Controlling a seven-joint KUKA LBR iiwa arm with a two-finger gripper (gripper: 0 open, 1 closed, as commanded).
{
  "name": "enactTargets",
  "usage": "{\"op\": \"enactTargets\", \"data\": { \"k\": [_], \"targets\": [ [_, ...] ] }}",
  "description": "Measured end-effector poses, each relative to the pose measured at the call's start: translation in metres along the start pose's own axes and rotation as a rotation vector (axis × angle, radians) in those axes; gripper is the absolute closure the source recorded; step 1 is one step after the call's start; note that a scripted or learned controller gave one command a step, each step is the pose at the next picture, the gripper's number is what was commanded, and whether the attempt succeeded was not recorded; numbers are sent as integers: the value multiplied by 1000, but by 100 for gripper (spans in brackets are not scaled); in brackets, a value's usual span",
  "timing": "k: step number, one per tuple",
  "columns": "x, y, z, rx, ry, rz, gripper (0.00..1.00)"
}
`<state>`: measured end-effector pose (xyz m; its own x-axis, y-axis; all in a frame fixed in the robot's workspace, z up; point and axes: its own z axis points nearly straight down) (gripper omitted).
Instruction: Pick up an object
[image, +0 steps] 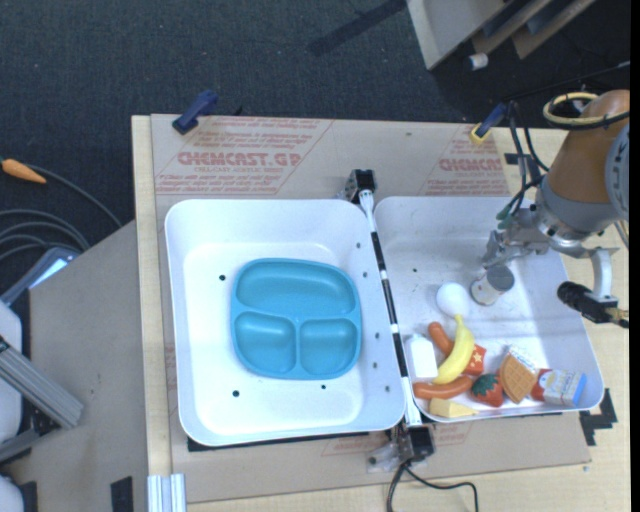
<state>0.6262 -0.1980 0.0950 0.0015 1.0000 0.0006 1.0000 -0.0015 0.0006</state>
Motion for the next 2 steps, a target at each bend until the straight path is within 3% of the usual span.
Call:
{"op": "enactTargets", "data": {
  "k": [1, 2],
  "targets": [
    [0, 0, 0, 0, 0, 0, 0],
    [3, 41, 10, -1, -1, -3, 0]
  ]
}}
